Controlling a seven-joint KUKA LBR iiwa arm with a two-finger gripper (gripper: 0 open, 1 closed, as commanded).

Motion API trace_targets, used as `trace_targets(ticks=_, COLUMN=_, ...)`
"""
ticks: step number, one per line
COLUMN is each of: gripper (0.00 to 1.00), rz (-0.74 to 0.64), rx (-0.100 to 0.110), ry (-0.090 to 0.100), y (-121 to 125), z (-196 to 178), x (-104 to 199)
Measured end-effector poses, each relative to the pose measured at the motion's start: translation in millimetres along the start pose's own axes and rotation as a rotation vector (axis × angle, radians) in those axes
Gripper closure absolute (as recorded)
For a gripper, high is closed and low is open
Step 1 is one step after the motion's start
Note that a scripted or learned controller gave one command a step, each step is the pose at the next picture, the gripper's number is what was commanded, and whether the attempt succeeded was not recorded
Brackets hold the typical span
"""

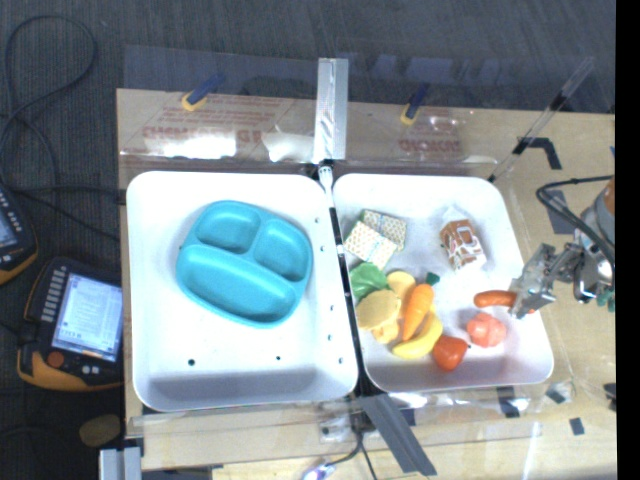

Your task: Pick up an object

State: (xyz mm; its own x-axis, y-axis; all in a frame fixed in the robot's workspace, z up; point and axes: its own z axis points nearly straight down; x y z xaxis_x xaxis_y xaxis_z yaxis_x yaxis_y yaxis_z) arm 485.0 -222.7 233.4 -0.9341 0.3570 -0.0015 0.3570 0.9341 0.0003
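The right bin [500,200] holds a heap of toy food. There are checked crackers [375,234], a brown wrapped bun [462,244], a green leaf [366,278], a yellow lump [377,311], an orange carrot [417,306], a banana [421,341], a red tomato [450,352], a pink peach [487,330] and a red sausage [492,298]. My gripper [532,288] sits over the bin's right rim, just right of the sausage and above the peach, and nothing shows in its grasp. The left bin [150,368] holds a blue divided plate [243,261].
A metal divider [345,298] runs between the two bins. A clear plastic sheet [240,128] lies on the bench behind them. A control pendant [75,320] and cables [40,48] lie on the floor at the left. Cables and brackets [570,193] crowd the bench on the right.
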Motion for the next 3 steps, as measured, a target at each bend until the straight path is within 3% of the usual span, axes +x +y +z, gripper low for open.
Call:
trace_targets(ticks=1, gripper=1.00, rz=0.065, rx=0.000, ry=0.000, y=7.1, z=6.7, x=-18.1)
trace_targets(ticks=2, gripper=1.00, rz=0.178, rx=0.001, ry=-0.002, y=3.4, z=-31.4, x=-10.8)
trace_targets(ticks=3, gripper=1.00, rz=-0.101, rx=0.001, ry=-0.002, y=-0.9, z=-51.9, x=-0.8)
